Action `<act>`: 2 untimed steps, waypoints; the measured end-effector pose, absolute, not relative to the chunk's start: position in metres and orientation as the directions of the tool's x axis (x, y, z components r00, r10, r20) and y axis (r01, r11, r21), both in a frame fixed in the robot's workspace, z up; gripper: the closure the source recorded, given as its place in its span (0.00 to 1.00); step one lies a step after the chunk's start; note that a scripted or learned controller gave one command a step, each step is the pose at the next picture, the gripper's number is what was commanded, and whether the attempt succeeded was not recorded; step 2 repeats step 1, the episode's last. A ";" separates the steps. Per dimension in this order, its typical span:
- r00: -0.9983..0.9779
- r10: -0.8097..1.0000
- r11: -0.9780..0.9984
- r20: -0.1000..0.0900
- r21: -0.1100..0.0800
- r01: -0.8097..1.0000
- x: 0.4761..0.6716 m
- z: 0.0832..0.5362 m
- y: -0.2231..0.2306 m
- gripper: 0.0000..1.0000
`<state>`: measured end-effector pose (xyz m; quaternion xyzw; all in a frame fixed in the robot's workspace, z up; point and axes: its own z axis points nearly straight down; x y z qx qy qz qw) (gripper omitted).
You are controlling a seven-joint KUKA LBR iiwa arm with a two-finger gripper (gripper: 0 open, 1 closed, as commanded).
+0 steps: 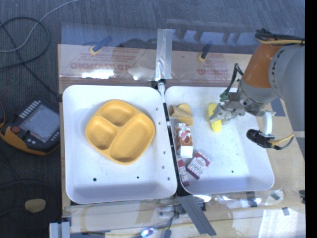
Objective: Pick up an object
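My gripper (224, 111) hangs low in the right bin (247, 167), in its upper middle part, right over a small yellow object (216, 124). The gripper's body hides part of that yellow object, whose ends stick out at its left and below it. To the left lies a tan bread-like piece (182, 113) against the bin's left wall. Below it sits a red and white carton (184, 135), and a second red and white packet (198, 164) lies nearer the front.
The left bin (79, 182) holds a yellow divided plate (120, 131). The grey arm with its orange band (260, 68) comes in from the upper right. A black cable end (260, 138) hangs over the right bin's right side. A pendant (34, 128) lies on the floor at left.
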<state>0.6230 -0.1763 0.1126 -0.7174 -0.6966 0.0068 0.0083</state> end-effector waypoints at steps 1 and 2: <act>-0.120 0.993 0.120 -0.001 -0.009 0.993 0.653 0.203 -0.147 1.00; -0.120 0.993 0.120 -0.001 -0.009 0.993 0.653 0.203 -0.147 1.00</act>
